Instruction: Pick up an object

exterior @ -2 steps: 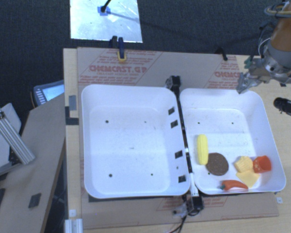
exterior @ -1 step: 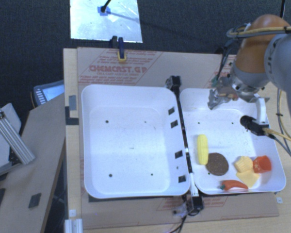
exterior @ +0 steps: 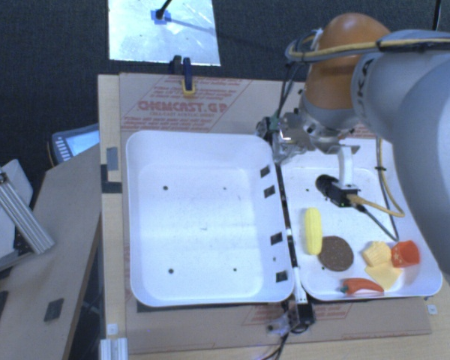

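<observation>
Several toy foods lie in the right bin (exterior: pixel 427 280). A yellow corn cob (exterior: pixel 313 231) lies near the divider. A brown round patty (exterior: pixel 335 253) sits just right of it. Further right are yellow cheese pieces (exterior: pixel 377 254), a red-orange block (exterior: pixel 406 253) and, at the front, an orange-red pepper (exterior: pixel 360 286). My gripper (exterior: pixel 283 142) hangs over the far left corner of the right bin, close to the divider and well behind the corn cob. Nothing shows in it.
The left bin (exterior: pixel 146 156) lies beside the right one, the two meeting at a divider with black clips (exterior: pixel 276 238). Both rest on a cardboard sheet (exterior: pixel 180 105). My large grey arm (exterior: pixel 412 103) covers the right bin's far right side.
</observation>
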{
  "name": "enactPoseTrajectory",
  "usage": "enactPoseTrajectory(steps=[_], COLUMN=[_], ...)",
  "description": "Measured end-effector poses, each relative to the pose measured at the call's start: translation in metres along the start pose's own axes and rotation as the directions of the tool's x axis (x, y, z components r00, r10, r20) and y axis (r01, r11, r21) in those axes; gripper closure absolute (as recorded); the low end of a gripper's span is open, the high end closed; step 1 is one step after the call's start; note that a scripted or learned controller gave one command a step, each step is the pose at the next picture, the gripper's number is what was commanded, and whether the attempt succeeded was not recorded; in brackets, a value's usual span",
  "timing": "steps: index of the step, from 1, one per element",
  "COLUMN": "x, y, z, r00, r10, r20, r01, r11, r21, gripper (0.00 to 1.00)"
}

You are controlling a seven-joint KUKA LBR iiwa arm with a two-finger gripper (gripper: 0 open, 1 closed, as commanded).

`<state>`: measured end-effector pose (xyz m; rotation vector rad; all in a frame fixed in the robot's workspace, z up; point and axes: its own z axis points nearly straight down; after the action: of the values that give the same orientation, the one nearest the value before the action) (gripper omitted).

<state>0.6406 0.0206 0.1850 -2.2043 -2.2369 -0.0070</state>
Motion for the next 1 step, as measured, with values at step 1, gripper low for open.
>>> enactPoseTrajectory(steps=[1], x=[0.0716], y=[-0.0502], z=[0.0011], r00=[1.0], r10=[0.003], r20=[0.0], r01=[-0.003], r11=[1.0], r21=[0.005], gripper=[1.0])
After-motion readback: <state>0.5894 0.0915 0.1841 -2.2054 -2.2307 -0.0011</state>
